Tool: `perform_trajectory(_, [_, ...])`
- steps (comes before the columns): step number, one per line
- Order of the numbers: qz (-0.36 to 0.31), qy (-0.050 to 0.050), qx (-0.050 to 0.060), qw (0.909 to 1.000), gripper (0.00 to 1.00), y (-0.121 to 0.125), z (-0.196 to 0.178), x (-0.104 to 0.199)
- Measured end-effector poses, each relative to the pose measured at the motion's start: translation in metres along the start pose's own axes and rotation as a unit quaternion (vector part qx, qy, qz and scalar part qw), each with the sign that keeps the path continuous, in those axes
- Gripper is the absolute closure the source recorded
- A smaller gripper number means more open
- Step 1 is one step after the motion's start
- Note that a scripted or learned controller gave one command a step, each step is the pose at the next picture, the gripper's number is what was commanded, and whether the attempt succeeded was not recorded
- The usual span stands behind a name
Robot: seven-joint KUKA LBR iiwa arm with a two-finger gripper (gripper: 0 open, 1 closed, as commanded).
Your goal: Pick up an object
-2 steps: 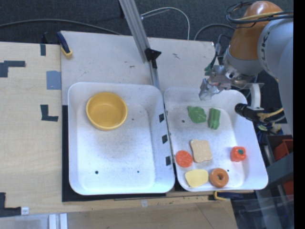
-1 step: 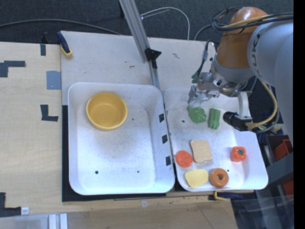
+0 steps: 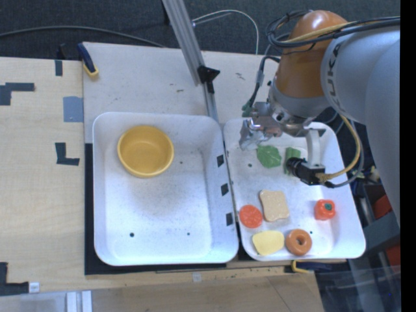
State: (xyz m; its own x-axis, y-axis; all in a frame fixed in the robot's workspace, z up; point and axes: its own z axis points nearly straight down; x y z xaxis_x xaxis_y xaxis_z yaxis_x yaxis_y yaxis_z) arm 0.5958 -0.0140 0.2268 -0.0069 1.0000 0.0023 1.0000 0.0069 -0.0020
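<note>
My gripper (image 3: 249, 135) hangs over the upper left part of the right bin (image 3: 348, 239), just left of a green leaf-shaped toy (image 3: 268, 156). Nothing shows in its grasp. A second green piece (image 3: 293, 153) lies partly under the wrist hardware. Lower in the same bin lie a slice of toast (image 3: 274, 205), a red tomato slice (image 3: 250, 216), a pale yellow piece (image 3: 268, 242), a brown doughnut (image 3: 299, 241) and a small red-orange fruit (image 3: 325, 209).
A yellow bowl (image 3: 145, 149) sits in the upper left of the left bin (image 3: 162, 233). A grey metal pole (image 3: 188, 38) slants down to the ridge between the two bins. The arm's bulk covers the right bin's upper right corner.
</note>
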Motion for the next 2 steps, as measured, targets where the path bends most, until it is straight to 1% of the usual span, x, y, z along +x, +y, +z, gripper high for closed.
perform_trajectory(1, [0.0,0.0,0.001,1.0,1.0,-0.026,0.003,0.054])
perform_trajectory(2, [0.0,-0.001,0.001,1.0,1.0,-0.034,0.011,0.107])
